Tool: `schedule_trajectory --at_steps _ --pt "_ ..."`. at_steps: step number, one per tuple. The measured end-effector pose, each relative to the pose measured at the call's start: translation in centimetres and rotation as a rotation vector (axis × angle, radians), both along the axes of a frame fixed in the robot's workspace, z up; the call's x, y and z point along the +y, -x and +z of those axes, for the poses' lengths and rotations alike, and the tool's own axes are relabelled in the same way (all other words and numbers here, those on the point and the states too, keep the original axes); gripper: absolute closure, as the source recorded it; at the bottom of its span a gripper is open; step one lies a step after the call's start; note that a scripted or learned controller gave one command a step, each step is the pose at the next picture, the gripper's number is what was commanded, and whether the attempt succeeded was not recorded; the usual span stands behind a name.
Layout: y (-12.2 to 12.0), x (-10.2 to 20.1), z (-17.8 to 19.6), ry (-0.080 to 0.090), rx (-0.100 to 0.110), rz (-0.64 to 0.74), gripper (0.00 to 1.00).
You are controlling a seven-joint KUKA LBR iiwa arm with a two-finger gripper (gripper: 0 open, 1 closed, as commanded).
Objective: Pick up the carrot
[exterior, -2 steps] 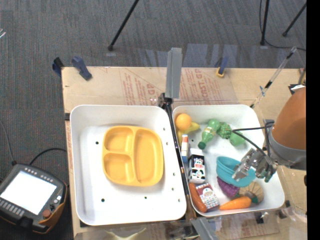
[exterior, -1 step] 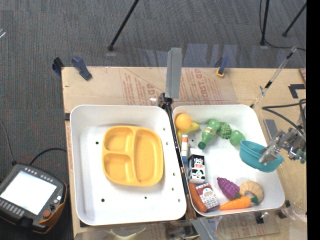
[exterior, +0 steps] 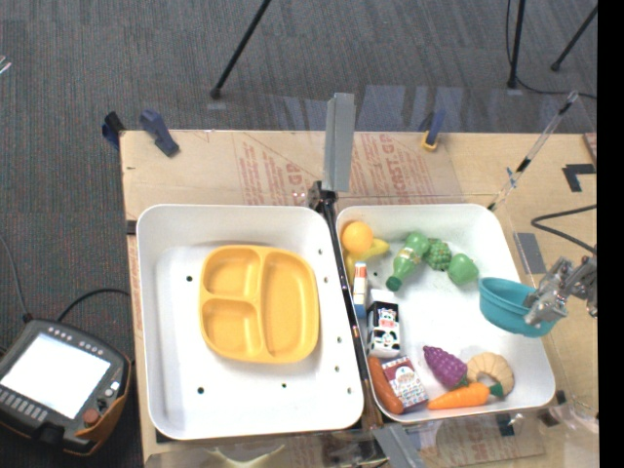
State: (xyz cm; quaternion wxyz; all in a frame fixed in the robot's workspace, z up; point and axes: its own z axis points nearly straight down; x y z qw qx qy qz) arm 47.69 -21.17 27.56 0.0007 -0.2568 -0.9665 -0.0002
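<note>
Carrot, small orange plastic toy (exterior: 460, 396): lies flat in the right white bin (exterior: 444, 213), near corner, touching the purple grapes (exterior: 445, 366) and tan croissant (exterior: 490, 369). Pincer (exterior: 548, 298) hovers at the bin's right edge beside the teal bowl (exterior: 505, 306), not holding anything; opening cannot be told.

carrot (exterior: 460, 396): orange | tray (exterior: 259, 302): yellow | bowl (exterior: 509, 305): teal | grapes (exterior: 445, 366): purple | bins (exterior: 175, 398): white

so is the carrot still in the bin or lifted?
In the bin. The carrot lies flat at the right bin's near edge, beside the purple grapes; the pincer is apart from it.
</note>
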Motion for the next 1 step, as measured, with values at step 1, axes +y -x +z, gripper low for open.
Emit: schedule_trajectory --at_steps 1 --pt "-2.02 0.91 -6.19 -0.004 0.005 0.105 1.0"
